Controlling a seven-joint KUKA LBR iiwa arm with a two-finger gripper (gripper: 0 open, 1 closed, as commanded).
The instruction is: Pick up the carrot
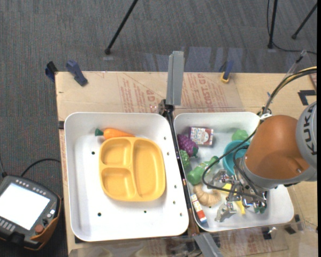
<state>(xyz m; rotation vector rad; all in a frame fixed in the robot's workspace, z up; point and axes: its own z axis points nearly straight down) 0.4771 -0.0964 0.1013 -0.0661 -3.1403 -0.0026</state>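
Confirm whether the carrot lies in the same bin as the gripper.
No: the carrot lies in the left bin, while the gripper hangs over the right bin.

The carrot (116, 133) (orange, green-topped) lies flat in the left bin.

arm (281, 151) hides right bin's (286, 210) middle | hand (238, 197) fingers perhaps too cluttered to read

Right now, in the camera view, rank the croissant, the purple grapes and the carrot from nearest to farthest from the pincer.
From the pincer, low in the right bin:
1. Croissant, just left of it, same bin.
2. Purple grapes, at that bin's upper left edge.
3. Carrot, in the left bin, above the yellow plate.
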